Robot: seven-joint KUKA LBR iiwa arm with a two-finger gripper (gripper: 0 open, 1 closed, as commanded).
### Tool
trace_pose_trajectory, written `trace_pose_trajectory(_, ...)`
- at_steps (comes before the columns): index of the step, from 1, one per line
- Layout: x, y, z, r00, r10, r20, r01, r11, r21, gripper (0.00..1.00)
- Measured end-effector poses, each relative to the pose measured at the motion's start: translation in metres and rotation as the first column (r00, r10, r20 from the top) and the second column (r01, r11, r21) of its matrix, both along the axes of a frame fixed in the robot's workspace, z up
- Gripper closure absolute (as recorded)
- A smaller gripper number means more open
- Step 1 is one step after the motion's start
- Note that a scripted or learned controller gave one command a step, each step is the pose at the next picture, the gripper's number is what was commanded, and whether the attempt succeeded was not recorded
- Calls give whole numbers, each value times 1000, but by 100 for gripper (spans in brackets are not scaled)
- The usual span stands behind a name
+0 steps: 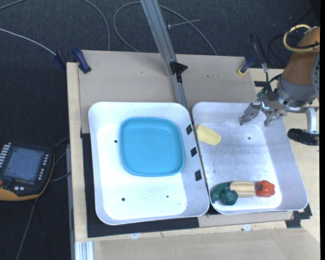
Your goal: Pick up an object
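The tan surface (pixel 132 76) carries two white bins; over the right bin's (pixel 284 152) far corner the gripper (pixel 260 118) hangs released, grasping nothing — the yellow object (pixel 208 135) lies well apart.

A robotics lab: teach pendant (pixel 23 170), clamped bench (pixel 127 76), loose floor cables (pixel 101 20).

dark carpet floor (pixel 30 86); loose cables (pixel 96 15); tan bench (pixel 127 76)
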State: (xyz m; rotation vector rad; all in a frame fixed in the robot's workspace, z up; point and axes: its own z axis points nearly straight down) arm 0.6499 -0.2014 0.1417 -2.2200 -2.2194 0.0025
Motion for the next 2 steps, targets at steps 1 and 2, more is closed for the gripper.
trace_pose_trajectory(1, -1, 0, -48, 1000, 1, -1, -1, 1000, 0, 0)
trace_pose_trajectory(2, 1, 0, -35, 1000, 1, 5, -1, 1000, -2, 100)
